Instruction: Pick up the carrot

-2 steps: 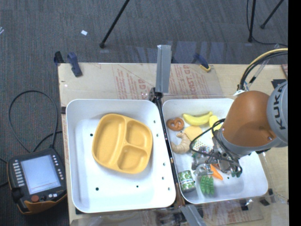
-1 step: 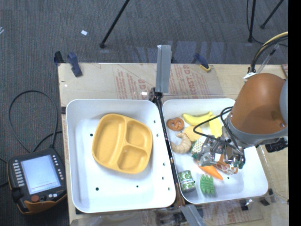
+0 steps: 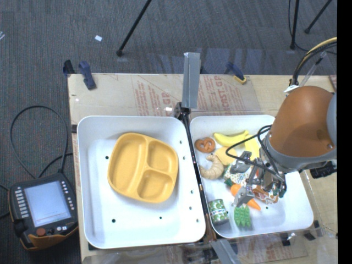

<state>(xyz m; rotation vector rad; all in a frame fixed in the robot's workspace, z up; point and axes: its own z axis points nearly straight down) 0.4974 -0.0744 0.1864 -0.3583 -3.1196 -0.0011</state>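
- The tool (image 3: pixel 254 187) is seen low in the right bin (image 3: pixel 297 216), hanging from the orange-banded wrist (image 3: pixel 302 122) that enters from the right of the camera view.
- Whether its fingers are apart or together cannot be told: dark metal parts and cables overlap the toys beneath, and no gap can be read.
- The carrot (image 3: pixel 245 198) lies directly under and just below-left of the tool, an orange piece showing at two spots, one near the tool's left side and one toward the green toy (image 3: pixel 242 216).
- Its long axis is judged to run slantwise, from upper left to lower right in the view, though the middle is hidden by the tool.
- The carrot is not shown clearly between the fingers, so no hold can be claimed.
- The coming move is judged to turn on this: the carrot sits practically beneath the tool, so little sideways travel is called for, only a closing across the short width.
- Crowding is a risk: a patterned packet (image 3: pixel 237 176) touches the carrot area, a croissant (image 3: pixel 213 168) lies just to the left, and a small can (image 3: pixel 218 210) stands near the bin's lower left.
- Farther up, a pretzel (image 3: pixel 205 144) and a banana (image 3: pixel 231 138) are well apart from the tool.
- In the left bin (image 3: pixel 93 147) a yellow divided plate (image 3: pixel 144 166) rests, far from the work.
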